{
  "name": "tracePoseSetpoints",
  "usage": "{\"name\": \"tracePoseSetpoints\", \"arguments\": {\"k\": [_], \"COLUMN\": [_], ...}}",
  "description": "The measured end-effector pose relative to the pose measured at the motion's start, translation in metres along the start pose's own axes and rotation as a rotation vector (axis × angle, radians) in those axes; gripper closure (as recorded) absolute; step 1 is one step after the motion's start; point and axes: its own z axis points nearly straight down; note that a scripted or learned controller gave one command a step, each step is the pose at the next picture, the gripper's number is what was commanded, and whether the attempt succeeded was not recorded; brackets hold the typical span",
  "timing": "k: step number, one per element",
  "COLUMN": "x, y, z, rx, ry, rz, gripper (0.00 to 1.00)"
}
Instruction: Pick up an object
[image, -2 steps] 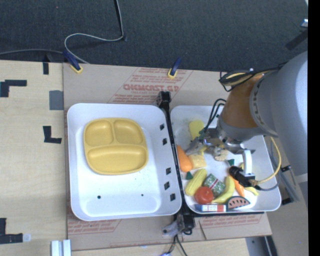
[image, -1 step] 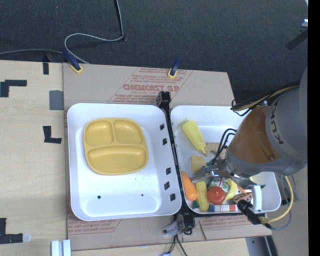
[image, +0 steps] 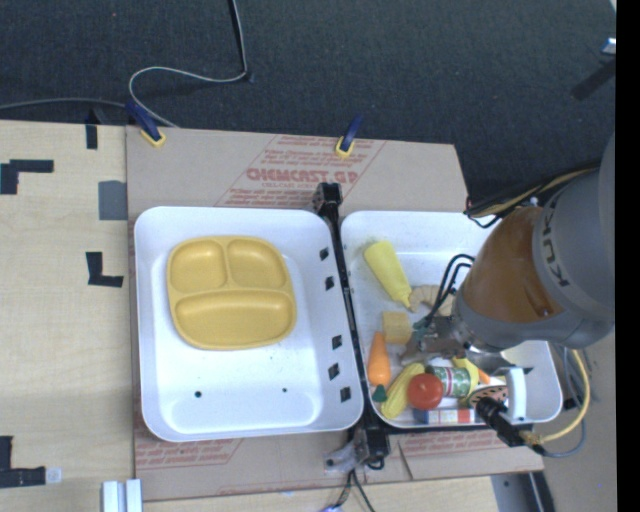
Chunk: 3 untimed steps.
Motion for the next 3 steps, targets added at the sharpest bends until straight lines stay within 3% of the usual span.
{"name": "tracePoseSetpoints", "arguments": {"k": [1, 2, 3], "x": [-0.002, 0.0, -0.001], "y": [0.0, 0.071, 0.071], "z": [0.0, 0.01, 0.001], "rx": [-0.002, 0.003, 0.005], "ry": [-0.004, 0.002, 0.002], "rz": [0.002, -0.004, -0.003], "gripper": [0.0, 0.0, 1.0]}}
